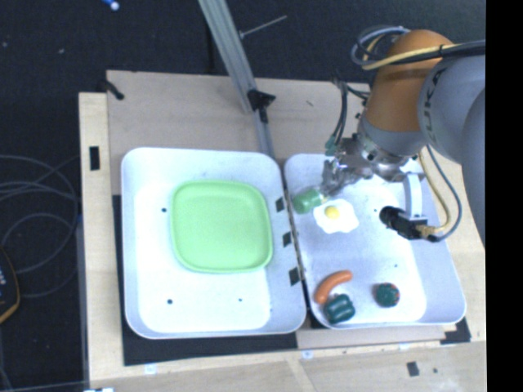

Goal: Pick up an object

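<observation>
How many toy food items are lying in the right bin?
5. A pale green piece lies under the claw, a fried egg beside it, a sausage, a green pepper and a dark green vegetable near the front edge. The arm may hide more.

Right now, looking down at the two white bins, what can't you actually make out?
- Gripper: its fingers blur into the wrist, so their state is unclear.
- Small pale green object: its right end sits under the gripper; contact unclear.
- Dark round green object: too small to identify.
- Grey arm: cut off by the right edge.
</observation>
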`<state>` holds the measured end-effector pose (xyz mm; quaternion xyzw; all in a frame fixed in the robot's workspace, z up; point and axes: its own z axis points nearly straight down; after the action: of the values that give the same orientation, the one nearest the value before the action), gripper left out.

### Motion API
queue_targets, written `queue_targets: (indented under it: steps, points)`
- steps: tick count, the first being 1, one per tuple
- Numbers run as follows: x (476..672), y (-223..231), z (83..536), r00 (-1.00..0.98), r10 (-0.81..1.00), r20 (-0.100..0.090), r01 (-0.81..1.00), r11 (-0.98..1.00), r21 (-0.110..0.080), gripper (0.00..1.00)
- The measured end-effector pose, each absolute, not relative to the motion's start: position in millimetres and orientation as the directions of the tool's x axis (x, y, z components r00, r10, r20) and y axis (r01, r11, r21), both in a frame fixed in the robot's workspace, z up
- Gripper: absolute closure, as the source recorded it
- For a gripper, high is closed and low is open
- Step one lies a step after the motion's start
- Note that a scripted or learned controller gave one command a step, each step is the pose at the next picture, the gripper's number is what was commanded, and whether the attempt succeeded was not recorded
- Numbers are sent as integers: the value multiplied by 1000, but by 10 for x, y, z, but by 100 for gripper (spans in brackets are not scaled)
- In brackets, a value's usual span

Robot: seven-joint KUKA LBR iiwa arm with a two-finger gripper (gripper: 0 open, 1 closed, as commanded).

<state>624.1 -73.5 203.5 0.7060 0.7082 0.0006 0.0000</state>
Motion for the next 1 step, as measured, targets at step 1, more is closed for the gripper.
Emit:
queue_targets:
  steps: [1]
  points:
    - [6067, -201, 2021, -3, 1000, 1, 1000, 3, 1, 100]
